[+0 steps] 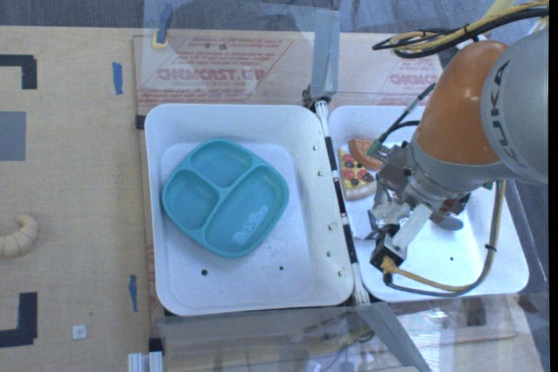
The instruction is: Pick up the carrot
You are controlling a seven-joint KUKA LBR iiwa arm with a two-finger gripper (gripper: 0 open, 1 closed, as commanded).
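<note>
Carrot (361,152): is showing as a short orange piece, lying in the right bin (462,266), far-left part, close to the wall shared with the neighbouring bin. Its right end is running under the robot's wrist, so only part of it is showing. Nothing is gripping it.

Pizza slice (355,177): toy, yellow with red dots, is lying just on the near side of the carrot. Whether the two are touching cannot be told.

Gripper (388,218): is hanging over the right bin's left half, just right of the pizza slice and on the near side of the carrot. The wrist is hiding its working end, so whether it is spread or pressed together cannot be told. Nothing is visibly caught in it.

Arm (466,113): is reaching in from the right, its orange band sitting above the bin's middle.

Left bin (157,213): is holding a teal plate (225,198) with three compartments, lying flat near the centre.

Bench (70,161): a pale curved thing (17,236) is lying at the far left edge, well apart from both bins; strips of blue tape (117,78) are sticking to the surface.
</note>
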